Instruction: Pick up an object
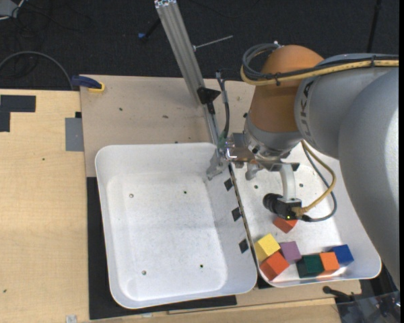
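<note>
I find the gripper (250, 169) over the far end of the right bin (323, 237), close to the wall that this bin shares with the left bin (161, 227). From this slant I cannot tell whether the tool is released or clenched on anything. The arm (363, 120) enters from the right, and its orange band (283, 79) sits directly above the wrist. All the candidate objects lie in the right bin. A red block (285, 225) sits toward the middle of the bin, near the gripper but apart from it, with its upper part hidden by the robot. The others are gathered at the near end. A yellow block (268, 245) touches a red-orange block (276, 265) on its near side, and a purple block (291, 250) lies just beside the yellow one. A green block (310, 266), an orange block (329, 261) and a blue block (343, 254) run in a row toward the right rim, each touching the next. An aluminium post (185, 59) leans over the bench (141, 113) behind the bins.
</note>
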You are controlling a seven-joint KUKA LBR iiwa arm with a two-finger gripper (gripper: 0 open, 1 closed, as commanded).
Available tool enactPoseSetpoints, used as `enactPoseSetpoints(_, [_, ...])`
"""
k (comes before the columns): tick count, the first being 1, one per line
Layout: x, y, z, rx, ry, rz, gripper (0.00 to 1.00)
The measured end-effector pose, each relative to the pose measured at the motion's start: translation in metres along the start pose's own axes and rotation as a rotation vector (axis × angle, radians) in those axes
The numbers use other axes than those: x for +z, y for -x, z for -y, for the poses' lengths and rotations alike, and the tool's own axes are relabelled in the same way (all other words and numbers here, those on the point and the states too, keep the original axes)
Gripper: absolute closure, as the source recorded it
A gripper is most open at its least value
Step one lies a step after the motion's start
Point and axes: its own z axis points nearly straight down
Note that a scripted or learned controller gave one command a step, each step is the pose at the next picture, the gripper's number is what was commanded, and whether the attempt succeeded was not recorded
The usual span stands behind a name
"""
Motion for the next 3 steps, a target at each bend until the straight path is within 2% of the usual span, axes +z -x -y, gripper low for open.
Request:
enactPoseSetpoints(1, [-0.204, 0.054, -0.006, 0.010, 0.008, 0.005, 0.00])
enactPoseSetpoints(2, [-0.248, 0.120, 0.014, 0.014, 0.004, 0.007, 0.00])
enactPoseSetpoints(3, [-0.191, 0.064, 0.066, 0.004, -0.007, 0.002, 0.00])
